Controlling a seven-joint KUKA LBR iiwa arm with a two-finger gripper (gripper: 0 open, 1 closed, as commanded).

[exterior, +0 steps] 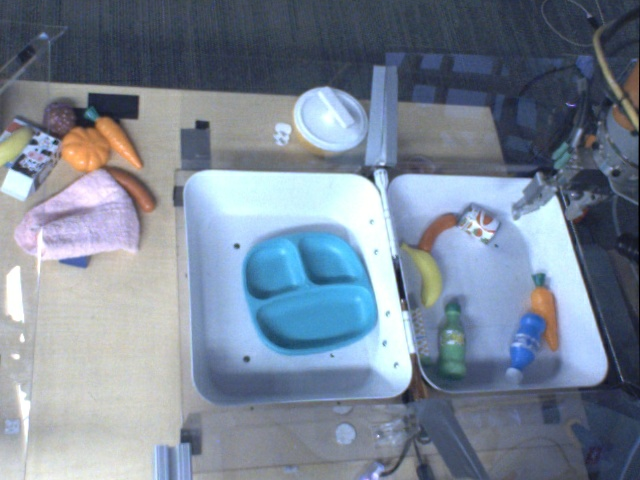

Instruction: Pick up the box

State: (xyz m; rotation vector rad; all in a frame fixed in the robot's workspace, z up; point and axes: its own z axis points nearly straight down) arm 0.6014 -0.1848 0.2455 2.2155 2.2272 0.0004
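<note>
Right bin (580,298) holds the box (480,225) — claw (535,193) just beside it

Both bins (290,193) smooth white plastic, slight sheen. Blue divided tray (312,290) smooth matt plastic. Bench (100,348) pale wood-look top, smooth w/ glare patches. Pink cloth (78,218) soft, fuzzy, matt. Toy banana (428,273), carrot (543,313) & bottles (452,340) glossy plastic. Small box (481,225) printed, prob. card.

Grey arm (615,153) with dark cables and an orange patch.
</note>
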